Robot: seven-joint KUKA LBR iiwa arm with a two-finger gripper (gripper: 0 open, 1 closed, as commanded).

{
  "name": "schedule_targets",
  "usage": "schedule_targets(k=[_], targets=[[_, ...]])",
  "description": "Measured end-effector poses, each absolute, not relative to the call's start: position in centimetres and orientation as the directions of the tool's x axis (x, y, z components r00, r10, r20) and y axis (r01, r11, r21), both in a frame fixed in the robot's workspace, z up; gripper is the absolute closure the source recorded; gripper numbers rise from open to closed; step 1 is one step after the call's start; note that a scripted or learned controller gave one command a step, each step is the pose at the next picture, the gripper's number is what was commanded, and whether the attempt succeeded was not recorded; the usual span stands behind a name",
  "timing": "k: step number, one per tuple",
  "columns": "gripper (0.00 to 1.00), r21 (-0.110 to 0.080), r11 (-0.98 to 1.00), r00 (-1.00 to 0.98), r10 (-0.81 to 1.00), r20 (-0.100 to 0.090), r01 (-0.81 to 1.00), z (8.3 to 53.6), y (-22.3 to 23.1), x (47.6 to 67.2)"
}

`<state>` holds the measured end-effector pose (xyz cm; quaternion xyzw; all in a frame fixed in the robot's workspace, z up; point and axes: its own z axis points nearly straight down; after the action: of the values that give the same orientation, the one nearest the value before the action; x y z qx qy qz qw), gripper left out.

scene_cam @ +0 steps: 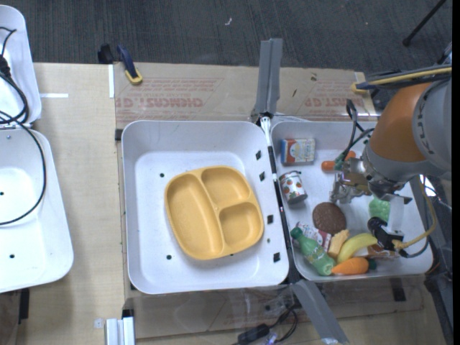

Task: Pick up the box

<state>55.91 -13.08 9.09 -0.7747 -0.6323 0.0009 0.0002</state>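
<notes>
The box (297, 150) is a small orange and white carton lying near the far left corner of the right bin (316, 126). My gripper (345, 190) hangs over the middle of that bin, to the right of the box and a little nearer the front, apart from it. It sits just above a brown round disc (330, 217). The grey arm with its orange band (402, 131) comes in from the right and covers part of the bin's right side.
A red and white can (292, 187) lies just in front of the box. A green bottle (314, 250), banana (356, 244) and carrot (351, 266) crowd the front of the right bin. The left bin (144, 214) holds a yellow divided plate (214, 211).
</notes>
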Motion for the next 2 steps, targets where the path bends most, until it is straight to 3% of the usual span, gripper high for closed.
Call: schedule_targets(k=[1,2], targets=[[0.0,-0.002,-0.2,0.2,0.98,-0.001,0.98,9.1,-13.1,55.9],[0.0,0.001,0.078,-0.078,0.997,-0.002,0.997,11.1,-11.9,63.2]])
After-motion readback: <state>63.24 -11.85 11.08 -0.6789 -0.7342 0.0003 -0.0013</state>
